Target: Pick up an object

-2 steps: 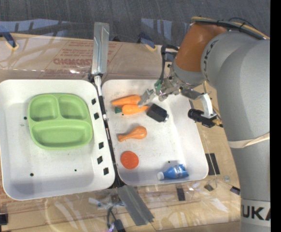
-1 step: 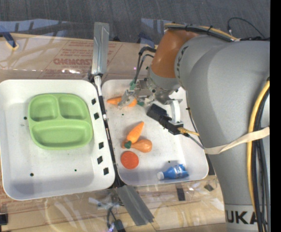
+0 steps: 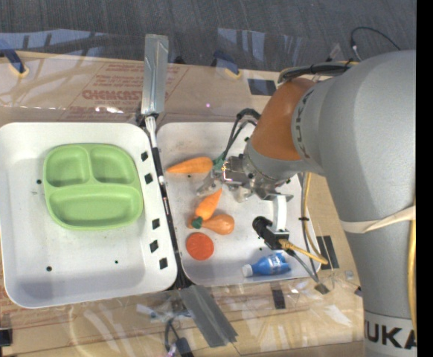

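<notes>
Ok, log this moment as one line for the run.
gripper low over right bin | nearest: carrot | nothing seen held | green tray in left bin

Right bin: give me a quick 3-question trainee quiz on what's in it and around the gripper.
1. True or false: the green plate lies in the right bin.
2. Which lies nearest the gripper? A) red ball B) blue tube C) small carrot
3. Fill in: the long carrot lies near the bin's ____ wall, by the divider.

Key: 1 false; 2 C; 3 left.
</notes>
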`<state>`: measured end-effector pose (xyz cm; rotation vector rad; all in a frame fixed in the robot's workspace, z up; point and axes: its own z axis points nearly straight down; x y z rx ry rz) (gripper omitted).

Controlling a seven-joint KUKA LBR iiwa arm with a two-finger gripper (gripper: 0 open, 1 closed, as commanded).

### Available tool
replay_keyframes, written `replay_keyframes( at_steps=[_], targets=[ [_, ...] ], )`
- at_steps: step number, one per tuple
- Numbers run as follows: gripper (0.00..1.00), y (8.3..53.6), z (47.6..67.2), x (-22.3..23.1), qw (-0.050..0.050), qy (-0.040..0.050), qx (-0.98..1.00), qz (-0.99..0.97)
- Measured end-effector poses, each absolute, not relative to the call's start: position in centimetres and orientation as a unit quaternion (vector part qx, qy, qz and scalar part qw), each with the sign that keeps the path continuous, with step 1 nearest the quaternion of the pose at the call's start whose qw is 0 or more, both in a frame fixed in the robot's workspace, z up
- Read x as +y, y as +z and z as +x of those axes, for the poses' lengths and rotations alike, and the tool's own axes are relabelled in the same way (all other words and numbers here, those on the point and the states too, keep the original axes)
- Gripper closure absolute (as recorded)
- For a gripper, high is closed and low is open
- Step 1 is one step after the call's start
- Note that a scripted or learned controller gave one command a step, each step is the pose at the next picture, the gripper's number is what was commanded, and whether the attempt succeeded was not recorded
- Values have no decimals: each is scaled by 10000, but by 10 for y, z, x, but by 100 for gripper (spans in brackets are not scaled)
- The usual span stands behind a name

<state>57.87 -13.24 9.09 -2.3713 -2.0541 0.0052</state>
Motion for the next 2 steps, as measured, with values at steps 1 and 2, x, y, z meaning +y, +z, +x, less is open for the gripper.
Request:
replay_keyframes(
  at_steps=[1, 2],
  targets=[
    [100, 100, 579, -133, 29, 23, -6560, -7548],
    [100, 244, 576, -119, -6, -7, -6384, -7697]
  ],
)
